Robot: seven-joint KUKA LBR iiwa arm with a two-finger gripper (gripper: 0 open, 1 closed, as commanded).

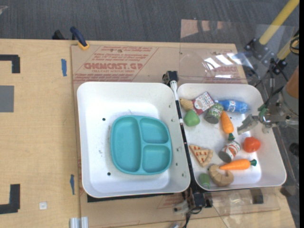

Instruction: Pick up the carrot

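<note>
Two white bins sit side by side: the left bin [90, 127] and the right bin [270, 170]. The left one carries one teal divided plate [141, 145]. The right one carries two carrots, an upper carrot [226, 122] and a lower carrot [236, 165], one red tomato [251, 144], one green round piece [192, 119], one blue bottle [233, 106], one pizza slice [201, 154], one small can [230, 151] and one tan bread-like piece [220, 175].

Two carrots in the right-hand bin. One carrot [226, 122] sits mid-bin, orange, nearly upright in the frame, green stem end pointing down. The other carrot [236, 165] lies flat across the lower right, green tip facing right.
</note>
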